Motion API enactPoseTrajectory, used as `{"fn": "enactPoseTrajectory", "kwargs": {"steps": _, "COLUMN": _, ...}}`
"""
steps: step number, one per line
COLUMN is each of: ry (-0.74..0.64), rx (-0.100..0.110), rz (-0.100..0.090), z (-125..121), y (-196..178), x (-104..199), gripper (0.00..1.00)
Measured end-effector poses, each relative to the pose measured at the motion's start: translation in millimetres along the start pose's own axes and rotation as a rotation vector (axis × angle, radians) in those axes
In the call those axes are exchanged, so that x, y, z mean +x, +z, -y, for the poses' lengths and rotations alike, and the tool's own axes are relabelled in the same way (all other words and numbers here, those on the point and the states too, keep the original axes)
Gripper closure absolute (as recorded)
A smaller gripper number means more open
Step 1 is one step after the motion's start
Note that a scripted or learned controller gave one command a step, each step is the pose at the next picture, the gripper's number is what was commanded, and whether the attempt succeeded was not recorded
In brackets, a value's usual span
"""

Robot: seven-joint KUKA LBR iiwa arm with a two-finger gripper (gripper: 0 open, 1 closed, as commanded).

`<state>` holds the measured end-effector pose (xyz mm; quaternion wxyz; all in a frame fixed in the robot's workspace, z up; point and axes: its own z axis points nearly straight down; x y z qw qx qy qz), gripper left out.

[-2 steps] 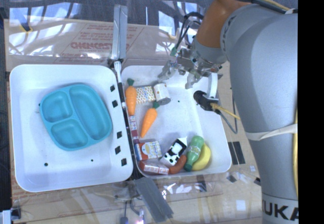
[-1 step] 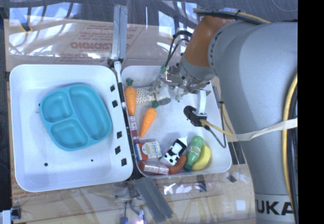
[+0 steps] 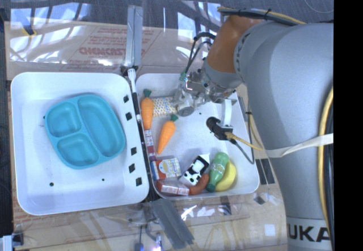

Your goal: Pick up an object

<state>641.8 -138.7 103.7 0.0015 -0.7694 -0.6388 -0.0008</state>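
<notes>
The pincer (image 3: 184, 102) hangs low over the right bin (image 3: 244, 184), near its far edge; whether it is clenched or released I cannot tell. A carrot (image 3: 165, 135) lies just beside it toward the bin's left wall, with a second carrot (image 3: 147, 112) against that wall. A banana (image 3: 228, 178) rests in the near right corner. The left bin (image 3: 28, 187) carries a blue tray (image 3: 85, 129).

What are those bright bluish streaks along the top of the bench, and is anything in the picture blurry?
In the camera view, the bluish streaks are glare on the clear panels behind the bins; similar reflections show on the front edge. The left bin is brightly and evenly lit. The toys, such as the carrot, look fairly sharp; the tool is harder to make out.
</notes>
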Motion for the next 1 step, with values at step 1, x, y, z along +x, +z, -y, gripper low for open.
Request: {"fn": "enactPoseTrajectory", "kwargs": {"steps": 1, "ry": 0.053, "rx": 0.006, "rz": 0.004, "z": 32.7, "y": -143.9, "x": 68.7, "gripper": 1.0}}
